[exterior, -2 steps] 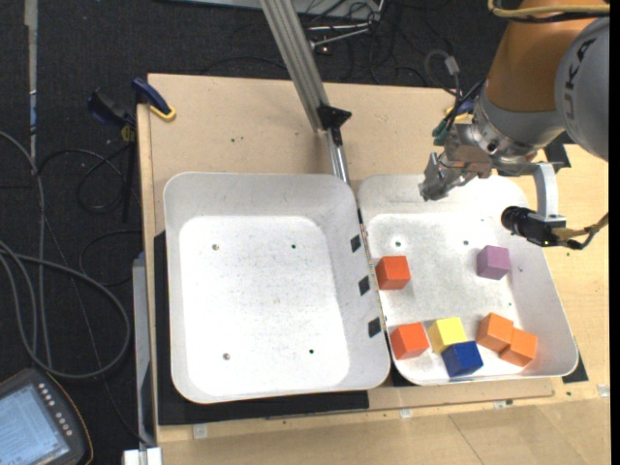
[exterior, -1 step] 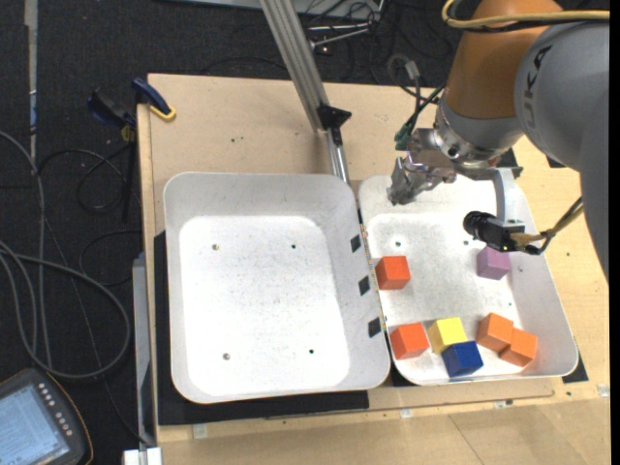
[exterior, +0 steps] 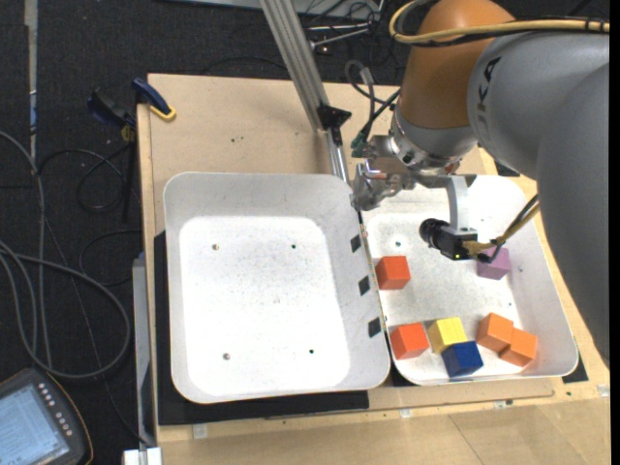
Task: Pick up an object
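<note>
Nothing was picked up yet. No block hung from my gripper, and every block I could see lay on a bin floor, so the whole grasp and lift were left to do, as I judged it.

The left bin, well to the left of the yellow block, showed me a bare speckled white floor.

My gripper hung far above and left of the yellow block, over the top left corner of the right bin, close to the rim where the two bins meet. Whether it was open or closed I could not tell, as the slanted view hid that end of me.

The right bin held all the blocks. The upper orange block sat alone, up and left of the yellow block, and was the nearest thing to me. The lower orange block lay just left of the yellow block. The blue block touched the yellow block at its lower right. A pair of orange blocks sat just right of the yellow block, pressed together. The purple block lay up and right of the yellow block, apart from the rest.
</note>
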`<state>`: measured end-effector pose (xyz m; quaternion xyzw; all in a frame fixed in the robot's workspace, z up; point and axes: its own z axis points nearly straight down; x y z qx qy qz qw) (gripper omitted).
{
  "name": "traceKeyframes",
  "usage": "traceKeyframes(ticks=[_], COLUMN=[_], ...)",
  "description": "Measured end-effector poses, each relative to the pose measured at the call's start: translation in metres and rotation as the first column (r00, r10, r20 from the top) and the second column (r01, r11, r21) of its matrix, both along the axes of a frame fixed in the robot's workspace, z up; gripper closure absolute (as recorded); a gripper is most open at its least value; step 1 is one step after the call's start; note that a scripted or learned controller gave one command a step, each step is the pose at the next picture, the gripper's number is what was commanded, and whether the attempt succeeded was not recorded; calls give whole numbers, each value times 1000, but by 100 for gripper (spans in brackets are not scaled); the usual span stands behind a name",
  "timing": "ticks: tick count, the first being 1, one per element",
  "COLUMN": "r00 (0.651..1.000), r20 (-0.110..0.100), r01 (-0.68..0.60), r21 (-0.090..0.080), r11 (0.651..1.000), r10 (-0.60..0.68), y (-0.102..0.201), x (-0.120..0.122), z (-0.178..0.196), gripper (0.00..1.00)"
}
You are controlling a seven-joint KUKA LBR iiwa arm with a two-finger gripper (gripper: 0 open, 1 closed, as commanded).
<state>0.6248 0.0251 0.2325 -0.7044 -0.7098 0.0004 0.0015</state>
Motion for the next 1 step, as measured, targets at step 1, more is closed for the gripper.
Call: traceKeyframes(ticks=[1], r00=[1000], r20=[4], r01=[0], r21=[0], r11=[1000], r10=[0], y=[53], x=[-6], z=[12], gripper=[100])
